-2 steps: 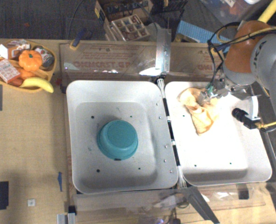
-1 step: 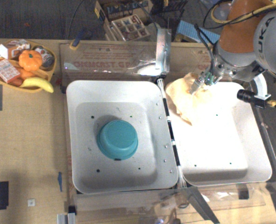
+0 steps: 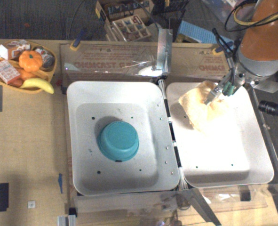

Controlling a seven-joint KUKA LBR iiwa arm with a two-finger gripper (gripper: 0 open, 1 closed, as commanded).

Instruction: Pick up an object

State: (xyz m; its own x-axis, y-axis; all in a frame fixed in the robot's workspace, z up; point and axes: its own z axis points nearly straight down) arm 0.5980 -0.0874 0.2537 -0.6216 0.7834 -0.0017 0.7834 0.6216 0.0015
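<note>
- Pale yellow cloth (image 3: 197,111): lying crumpled in the right bin (image 3: 233,166), toward its 11 o'clock corner, close to the wall shared with the left bin (image 3: 82,107).
- Judged light, soft and limp, with no stiffness to resist a pinch; likely to drape and trail when lifted, not to slip or break.
- Best taken at a raised fold or bunched ridge (flat stretches offer the fingers little to close on); the upper edge of the heap, at its 1 o'clock side, looks the most bunched.
- Hand (image 3: 213,96): lowered at a slant from the 2 o'clock direction, tip resting on or pressed into the cloth's upper right part.
- Opening of the hand: cannot be told, the tip being small and washed out against the bright fabric; whether any cloth is caught there cannot be told either.
- Teal bowl (image 3: 119,141): upside down near the centre of the left bin, well apart from the hand; rigid and smooth, a harder target for a narrow pinch.
- Dish of toy food (image 3: 22,69): on the tabletop (image 3: 26,149) at 10 o'clock, outside both bins.
</note>
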